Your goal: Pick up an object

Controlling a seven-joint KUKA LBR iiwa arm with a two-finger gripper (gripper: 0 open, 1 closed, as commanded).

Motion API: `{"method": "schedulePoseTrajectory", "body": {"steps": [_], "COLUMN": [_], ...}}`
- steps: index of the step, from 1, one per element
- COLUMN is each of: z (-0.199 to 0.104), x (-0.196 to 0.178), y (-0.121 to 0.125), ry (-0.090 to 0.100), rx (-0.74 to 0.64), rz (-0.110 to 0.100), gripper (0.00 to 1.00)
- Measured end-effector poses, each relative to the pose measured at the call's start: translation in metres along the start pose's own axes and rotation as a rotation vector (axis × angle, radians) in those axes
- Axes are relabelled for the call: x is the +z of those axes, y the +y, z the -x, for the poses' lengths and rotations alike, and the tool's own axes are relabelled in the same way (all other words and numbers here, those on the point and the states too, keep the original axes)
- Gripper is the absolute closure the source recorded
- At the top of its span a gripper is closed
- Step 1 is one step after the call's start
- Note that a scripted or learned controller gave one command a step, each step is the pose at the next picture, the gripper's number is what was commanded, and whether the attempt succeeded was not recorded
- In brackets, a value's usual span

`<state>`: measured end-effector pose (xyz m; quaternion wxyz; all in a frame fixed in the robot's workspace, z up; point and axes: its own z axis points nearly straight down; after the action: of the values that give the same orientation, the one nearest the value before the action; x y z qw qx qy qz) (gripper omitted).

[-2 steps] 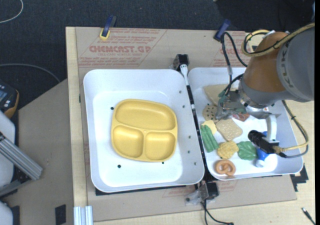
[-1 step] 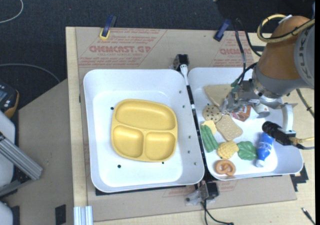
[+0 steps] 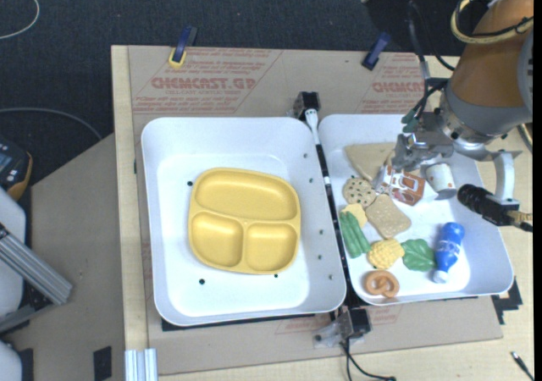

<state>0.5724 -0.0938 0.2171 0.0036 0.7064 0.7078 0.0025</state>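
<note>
The gripper [image 3: 405, 169] is hovering low over the crowded right bin [image 3: 500, 273], jaw state I cannot tell, and risking a missed grab since cracker [image 3: 387, 217], cookie [image 3: 357, 191] and neighbours are lying touching.

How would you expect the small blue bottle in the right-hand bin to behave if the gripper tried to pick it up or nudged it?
The blue bottle looks round-bodied and lies on its side, so a nudge would probably roll it. Its smooth, shiny surface may slip between narrow fingers. It appears to be a small plastic toy, so likely light and stiff. The green leaf close beside it might check a roll that way.
</note>
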Motion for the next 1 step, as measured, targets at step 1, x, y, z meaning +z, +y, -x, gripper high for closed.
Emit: {"method": "schedulePoseTrajectory", "body": {"steps": [1], "z": [-0.0002], "x": [-0.0084], "y": [0.0009], "ry": [0.000], "rx": [0.001], "rz": [-0.005], "gripper": [1.00]}}
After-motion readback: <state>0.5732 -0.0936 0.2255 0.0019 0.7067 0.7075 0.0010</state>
